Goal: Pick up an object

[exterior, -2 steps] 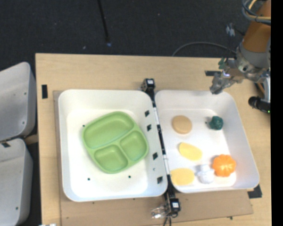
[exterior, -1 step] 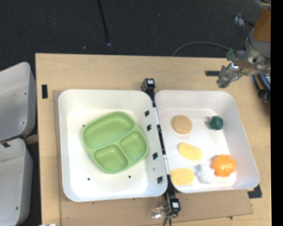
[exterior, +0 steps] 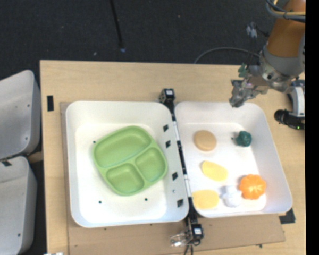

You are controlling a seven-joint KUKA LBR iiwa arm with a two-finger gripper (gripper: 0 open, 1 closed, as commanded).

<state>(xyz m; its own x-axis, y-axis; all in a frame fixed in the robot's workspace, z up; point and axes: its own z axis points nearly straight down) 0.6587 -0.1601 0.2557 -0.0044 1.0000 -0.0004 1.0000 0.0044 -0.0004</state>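
The right bin holds a tan round disc, a dark green small object, a yellow oval piece, another yellow piece, a small white object and an orange pumpkin-like object. My gripper hangs over the far rim of the right bin, above and beyond the green object, with nothing seen between its fingers. The arm reaches in from the upper right with its orange band showing.
The left bin holds a green divided plate. A black divider with clips runs between the bins. A cable lies on the bench behind the right bin. White chairs stand at the left.
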